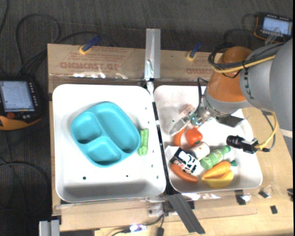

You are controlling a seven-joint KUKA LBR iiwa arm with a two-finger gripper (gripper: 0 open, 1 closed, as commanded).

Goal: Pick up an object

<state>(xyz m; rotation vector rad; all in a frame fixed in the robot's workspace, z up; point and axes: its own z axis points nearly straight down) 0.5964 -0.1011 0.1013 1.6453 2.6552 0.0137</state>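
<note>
The claw (187, 122) hangs in the right bin (250, 178) just above and touching the orange-red toy (188, 137), which lies directly below-left of it; whether it is open cannot be told

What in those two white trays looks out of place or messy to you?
One thing stands out: a small green piece lies alone in the left bin, wedged beside the blue divided plate. The other toys are heaped at the near end of the right bin, where the pincer hangs over an orange toy.
</note>
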